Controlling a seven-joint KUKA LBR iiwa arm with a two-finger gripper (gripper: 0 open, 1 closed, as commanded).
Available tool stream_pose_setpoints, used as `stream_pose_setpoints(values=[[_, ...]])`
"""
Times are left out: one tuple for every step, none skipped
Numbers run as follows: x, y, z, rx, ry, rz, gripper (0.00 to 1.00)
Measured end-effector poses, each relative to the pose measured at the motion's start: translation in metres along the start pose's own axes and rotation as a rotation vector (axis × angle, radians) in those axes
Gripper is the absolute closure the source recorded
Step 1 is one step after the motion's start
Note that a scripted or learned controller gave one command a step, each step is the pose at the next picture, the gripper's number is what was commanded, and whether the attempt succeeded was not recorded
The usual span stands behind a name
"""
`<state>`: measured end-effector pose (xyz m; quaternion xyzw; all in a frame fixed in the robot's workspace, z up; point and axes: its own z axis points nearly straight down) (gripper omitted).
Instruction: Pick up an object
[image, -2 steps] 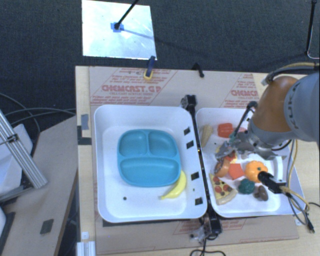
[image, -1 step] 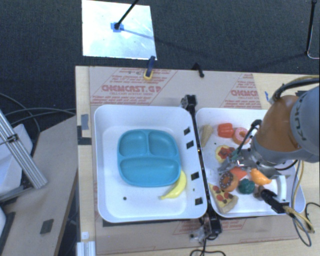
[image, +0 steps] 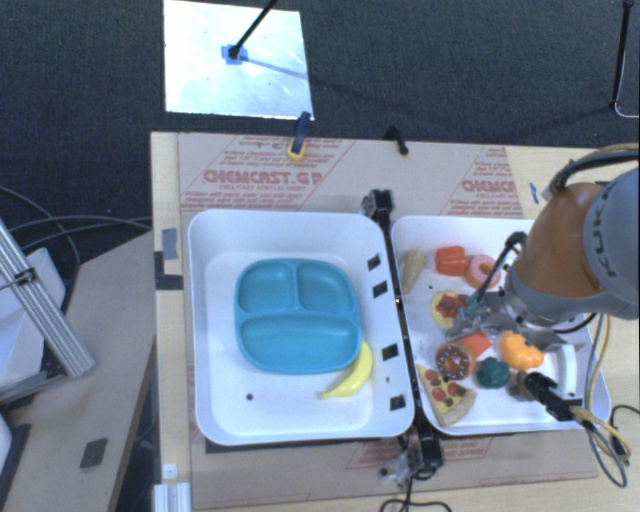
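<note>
1 banana (image: 350, 375), 1 blue tray (image: 297, 315), 2 bins (image: 215, 300)

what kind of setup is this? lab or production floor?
Likely a robot lab test bench: two white bins on a bare board, toy food such as a banana beside a blue divided plate, loose cables around.

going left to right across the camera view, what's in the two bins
blue tray → banana → cone → pizza slice → teal toy → orange toy
</note>
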<state>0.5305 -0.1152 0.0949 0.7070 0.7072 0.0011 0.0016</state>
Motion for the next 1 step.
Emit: stream_pose_setpoints(values=[[0.0722, 0.0058, -0.0951, -0.006, 0.003, -0.011, 1.00]])
